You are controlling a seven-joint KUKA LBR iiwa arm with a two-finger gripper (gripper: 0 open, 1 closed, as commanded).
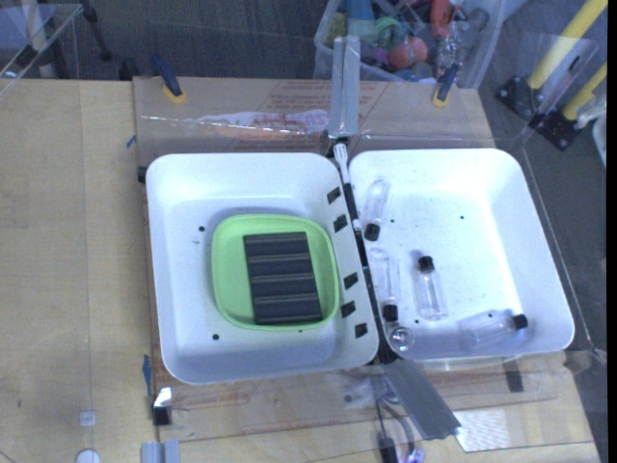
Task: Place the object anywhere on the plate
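So here's the setup: two shallow white bins side by side on a light wooden surface (67, 258). The left bin (174, 258) has a lime green plate (227, 278) sitting roughly in its middle, a bit toward the near side. The object, a dark ribbed block (281, 278) with four raised bars across it, is lying flat on that plate. It's pretty much centred, maybe slightly toward the divider side, and it sits fully inside the plate's rim. As for the hand, I honestly can't tell whether it's open or closed from this shot. The right bin (482, 191) has four little clear vials with black caps scattered around. One vial (374, 205) is up near the divider, and another (386, 278) is below it along the same edge. A third (429, 287) is closer to the middle, and the last one (487, 328) is lying on its side near the front wall. Behind the bins there's a clear tub (415, 17) stuffed with colourful bits, and a blue clamp (172, 87) at the back edge of the board under the bins.
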